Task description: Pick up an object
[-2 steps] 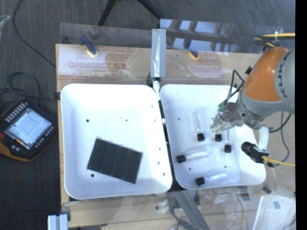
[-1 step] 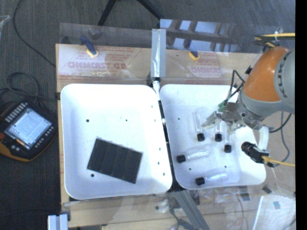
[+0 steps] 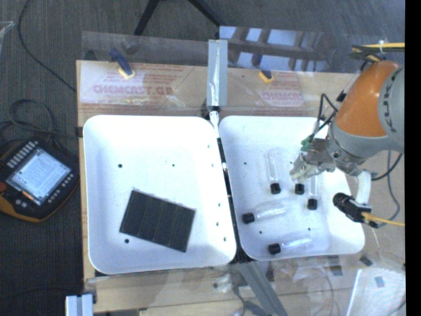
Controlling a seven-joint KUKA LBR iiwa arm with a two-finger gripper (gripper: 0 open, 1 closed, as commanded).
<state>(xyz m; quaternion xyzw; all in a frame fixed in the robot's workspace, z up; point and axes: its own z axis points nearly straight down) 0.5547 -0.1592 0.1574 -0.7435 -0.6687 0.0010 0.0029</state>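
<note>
Several clear plastic vials with black caps lie in the right bin (image 3: 342, 242). One vial (image 3: 271, 166) points up and down, its cap toward the front. Another vial (image 3: 270, 210) lies across the bin's middle, and a third vial (image 3: 295, 243) rests near the front wall. My gripper (image 3: 301, 171) hangs over the right half of this bin, just above a vial whose black cap (image 3: 299, 189) shows below it. A further cap (image 3: 312, 204) sits slightly to the right. A flat black ribbed panel (image 3: 158, 220) lies in the left bin (image 3: 105, 143).
The arm's orange band (image 3: 368, 104) and grey wrist overhang the right bin's right rim. A black connector with a yellow cable (image 3: 352, 208) sticks out near that rim. A teach pendant (image 3: 33, 176) lies on the floor at left. A metal strip (image 3: 217, 78) stands behind the bins.
</note>
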